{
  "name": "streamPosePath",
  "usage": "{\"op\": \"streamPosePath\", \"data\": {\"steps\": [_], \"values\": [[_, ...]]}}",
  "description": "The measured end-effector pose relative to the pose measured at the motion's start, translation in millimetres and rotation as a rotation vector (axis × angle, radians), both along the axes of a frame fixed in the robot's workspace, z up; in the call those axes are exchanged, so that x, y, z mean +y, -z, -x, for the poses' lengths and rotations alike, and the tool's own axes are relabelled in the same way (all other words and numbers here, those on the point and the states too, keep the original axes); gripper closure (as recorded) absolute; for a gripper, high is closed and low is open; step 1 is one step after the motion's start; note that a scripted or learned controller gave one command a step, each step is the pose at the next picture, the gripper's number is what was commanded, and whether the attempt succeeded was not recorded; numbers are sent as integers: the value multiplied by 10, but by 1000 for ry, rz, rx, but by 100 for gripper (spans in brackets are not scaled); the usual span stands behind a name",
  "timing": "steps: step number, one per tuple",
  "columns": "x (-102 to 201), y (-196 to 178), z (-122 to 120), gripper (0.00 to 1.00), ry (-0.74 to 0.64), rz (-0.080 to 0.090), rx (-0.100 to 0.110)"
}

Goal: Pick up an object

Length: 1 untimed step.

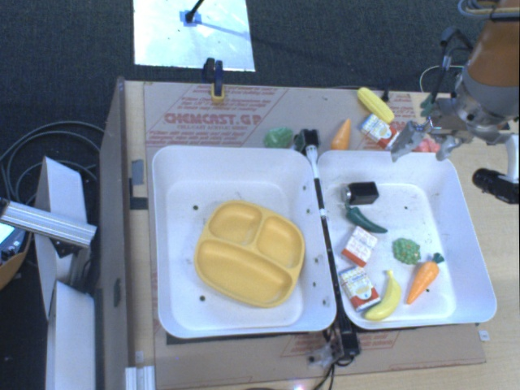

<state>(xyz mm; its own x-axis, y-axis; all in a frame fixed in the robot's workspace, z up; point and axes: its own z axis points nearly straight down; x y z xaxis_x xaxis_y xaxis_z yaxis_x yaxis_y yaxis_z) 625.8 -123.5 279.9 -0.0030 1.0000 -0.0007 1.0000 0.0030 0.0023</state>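
Up by the back rim of the right bin (pixel 467 218), the gripper (pixel 422 139) hangs open, holding nothing. Below it, the toy carrot (pixel 421 281) lies near the front. It looks light, hard and smooth; grab its fat middle.

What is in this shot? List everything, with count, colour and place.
tray: 1, yellow, left bin
bins: 2, white, side by side
carrots: 2, orange, one in right bin, one behind it
banana: 1, yellow, right bin front
cartons: 3, red-white, two in right bin, one behind
broccoli: 1, green, right bin
pepper: 1, dark green, right bin
black block: 1, right bin
corn: 1, yellow, behind bins
arm: 1, grey-orange, right
tool: 1, above right bin's back edge
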Motion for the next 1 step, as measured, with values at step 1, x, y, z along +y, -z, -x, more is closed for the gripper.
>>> {"op": "streamPosePath", "data": {"steps": [1], "values": [[272,1446,-328,0,-4,-3,8]]}}
